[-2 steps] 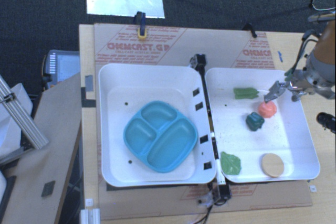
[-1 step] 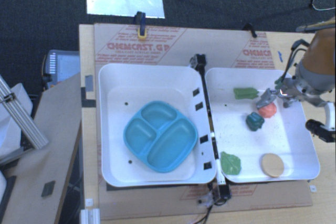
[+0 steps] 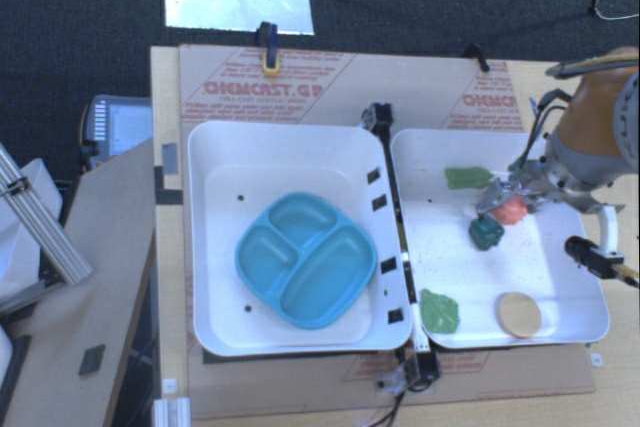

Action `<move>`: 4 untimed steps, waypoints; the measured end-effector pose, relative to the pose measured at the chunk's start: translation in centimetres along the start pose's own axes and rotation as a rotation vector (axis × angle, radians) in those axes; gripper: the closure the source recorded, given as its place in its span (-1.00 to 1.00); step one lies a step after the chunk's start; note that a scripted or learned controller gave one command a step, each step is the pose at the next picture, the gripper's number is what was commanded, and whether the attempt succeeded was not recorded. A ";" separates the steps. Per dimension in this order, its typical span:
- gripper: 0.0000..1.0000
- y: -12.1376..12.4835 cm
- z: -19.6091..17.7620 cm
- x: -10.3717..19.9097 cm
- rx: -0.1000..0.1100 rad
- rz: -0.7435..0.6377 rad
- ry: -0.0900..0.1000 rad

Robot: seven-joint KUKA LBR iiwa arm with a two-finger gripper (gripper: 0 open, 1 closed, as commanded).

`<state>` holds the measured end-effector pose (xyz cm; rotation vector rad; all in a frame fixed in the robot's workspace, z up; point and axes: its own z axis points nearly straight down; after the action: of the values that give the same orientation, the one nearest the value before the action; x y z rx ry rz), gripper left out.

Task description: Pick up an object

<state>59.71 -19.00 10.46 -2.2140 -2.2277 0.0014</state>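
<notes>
Nearest the camera, at the front of the right-hand shallow white bin [image 3: 575, 330], a round tan wooden-looking disc [image 3: 519, 314] lies flat, with a flat green leaf-shaped piece [image 3: 439, 311] beside it against the bin's left wall. Further in, a small dark teal lumpy object [image 3: 486, 232] sits near the bin's middle. Just behind it — touching or nearly so — is a rounded orange-pink object [image 3: 511, 211].

The tool [image 3: 503, 192] is down directly over the orange-pink object, reaching in from the right on the grey arm with its orange band [image 3: 598, 110]. Cannot tell whether the tool is spread or pressed together; the metal parts blur into the object beneath, and no object is visibly between its tips.

Behind the tool, a light green flat piece [image 3: 466, 178] rests toward the far side of the same bin.

The left-hand shallow white bin [image 3: 215, 215] holds a light blue plastic divided plate [image 3: 306, 259] with three compartments, lying flat — roughly centred.

Both bins sit on a cardboard sheet with red lettering [image 3: 330, 80] on the table [image 3: 165, 85].
</notes>
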 end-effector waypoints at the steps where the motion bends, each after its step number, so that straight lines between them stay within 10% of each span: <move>1: -1.00 0.1 1.9 0.0 -0.005 0.001 -0.002; 2: 1.00 0.3 0.7 0.0 -0.009 -0.001 -0.003; 4: 1.00 1.6 -11.3 1.1 -0.010 -0.001 -0.002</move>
<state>61.27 -17.91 21.80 -2.2193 -2.2343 -0.0072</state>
